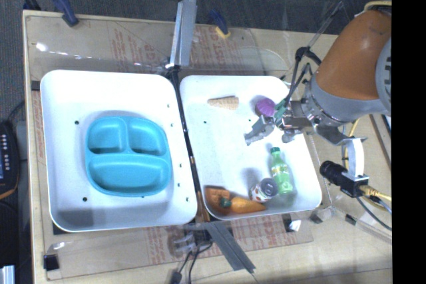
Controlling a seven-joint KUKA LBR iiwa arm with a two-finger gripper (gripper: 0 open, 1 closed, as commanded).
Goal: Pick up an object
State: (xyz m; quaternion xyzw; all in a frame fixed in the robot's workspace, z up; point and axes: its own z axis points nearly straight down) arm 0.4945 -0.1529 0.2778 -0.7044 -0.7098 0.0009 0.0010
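Note:
My gripper (271, 133) hangs over the right bin (200, 136), in its right half, reaching in from the right. Its two grey fingers (255, 135) stand apart, open, with nothing between them. A purple object (265, 105) lies just above and left of the fingers. A beige cone-shaped piece (223, 102) rests near the bin's far edge. Below the gripper a green bottle (281, 173) lies lengthwise, with a small can (264, 189) beside its lower end. An orange carrot (234, 203) lies along the bin's near wall.
The left bin (60, 116) holds a blue divided plate (128, 155). A metal bar (183, 30) stands where the two bins meet at the far side. Cables and a black fitting (339, 176) sit to the right of the right bin.

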